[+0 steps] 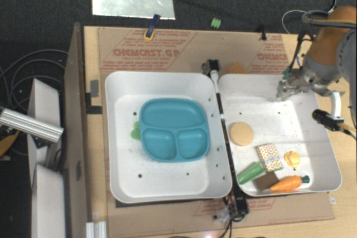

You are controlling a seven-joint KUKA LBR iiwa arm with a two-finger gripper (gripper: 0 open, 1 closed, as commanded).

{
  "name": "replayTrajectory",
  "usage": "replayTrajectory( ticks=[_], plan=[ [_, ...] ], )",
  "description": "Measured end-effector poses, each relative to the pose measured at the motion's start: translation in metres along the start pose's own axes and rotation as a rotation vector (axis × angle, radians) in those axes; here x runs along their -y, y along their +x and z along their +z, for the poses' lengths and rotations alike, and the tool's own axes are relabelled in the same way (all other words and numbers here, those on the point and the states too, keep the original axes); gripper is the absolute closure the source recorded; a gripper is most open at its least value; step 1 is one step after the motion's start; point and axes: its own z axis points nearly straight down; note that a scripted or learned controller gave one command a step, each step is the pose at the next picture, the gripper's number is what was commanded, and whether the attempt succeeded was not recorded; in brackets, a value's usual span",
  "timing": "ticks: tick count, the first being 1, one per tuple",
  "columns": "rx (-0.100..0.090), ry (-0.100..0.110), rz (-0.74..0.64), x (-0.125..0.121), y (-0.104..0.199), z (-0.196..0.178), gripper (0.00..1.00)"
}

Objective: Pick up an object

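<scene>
So the arm [329, 47] is sitting up at the far right corner of the right bin [262, 108], with the gripper [291, 87] over the bin's bare back area, and honestly I can't tell how it's set from this angle, it's just a grey blob at the wrist. Nothing is in it as far as I can see. All the pickable stuff is clumped at the near end of that same bin: a round tan cookie [241, 134] sitting on its own near the divider, then a checkered block [269, 156], a yellow toy [292, 159], a green piece [250, 172], a brown block [265, 180] and a carrot [287, 183] all crowded together, some touching. The left bin [122, 136] just has the blue tray [173, 129] with something green [135, 131] peeking out from its left edge. If I were calling it, go for the cookie, since it has clear space all round and nothing to knock. It's flat though, so I'd come straight down and get low enough to catch the edges. The carrot pile looks like trouble: fingers would probably land on two things at once or shove one into the bin wall. The carrot is also right against the near rim, so there's little room on that side.
</scene>
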Motion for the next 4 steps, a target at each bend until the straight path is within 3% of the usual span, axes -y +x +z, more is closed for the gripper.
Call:
replayTrajectory(
  ticks=[1, 2, 3, 4],
  plan=[
    [0.001, -0.005, -0.001, -0.009, 0.0, -0.108, 1.0],
    [-0.001, 0.004, -0.001, -0.007, 0.0, -0.101, 0.0],
    [-0.006, 0.016, 0.005, 0.065, 0.006, 0.017, 0.0],
    [0.002, -0.007, -0.003, -0.002, 0.003, -0.09, 0.0]
  ],
)
